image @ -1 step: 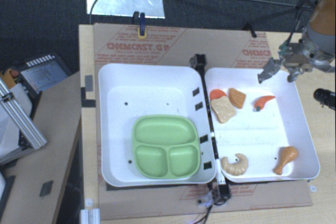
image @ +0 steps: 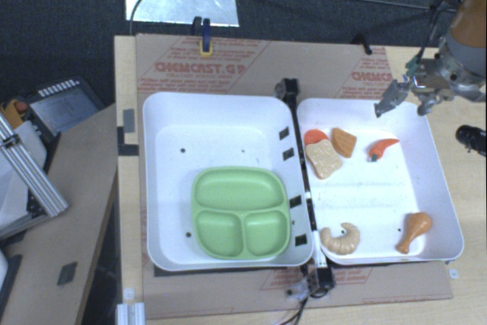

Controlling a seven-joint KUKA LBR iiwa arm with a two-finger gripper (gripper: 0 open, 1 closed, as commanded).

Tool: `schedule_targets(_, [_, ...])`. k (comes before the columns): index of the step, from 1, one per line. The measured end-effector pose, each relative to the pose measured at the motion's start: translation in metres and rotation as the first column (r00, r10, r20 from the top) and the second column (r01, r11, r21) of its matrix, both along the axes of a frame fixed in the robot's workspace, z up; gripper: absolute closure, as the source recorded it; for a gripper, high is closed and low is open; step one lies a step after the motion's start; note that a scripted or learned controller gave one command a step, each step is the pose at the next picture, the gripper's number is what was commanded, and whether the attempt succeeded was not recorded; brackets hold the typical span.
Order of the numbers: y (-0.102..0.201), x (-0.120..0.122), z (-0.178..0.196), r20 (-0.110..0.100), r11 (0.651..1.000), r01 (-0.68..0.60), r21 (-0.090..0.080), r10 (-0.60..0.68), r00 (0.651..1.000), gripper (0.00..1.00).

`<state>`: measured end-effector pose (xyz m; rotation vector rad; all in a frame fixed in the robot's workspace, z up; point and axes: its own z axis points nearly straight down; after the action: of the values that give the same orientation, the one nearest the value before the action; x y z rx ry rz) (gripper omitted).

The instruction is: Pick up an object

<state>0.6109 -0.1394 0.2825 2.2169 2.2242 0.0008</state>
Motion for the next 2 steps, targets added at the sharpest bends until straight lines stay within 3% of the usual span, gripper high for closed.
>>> schedule_targets(2, [0.000,-0.011,-0.103,-0.002,1.000,0.002,0.000,-0.002,1.000,0.00])
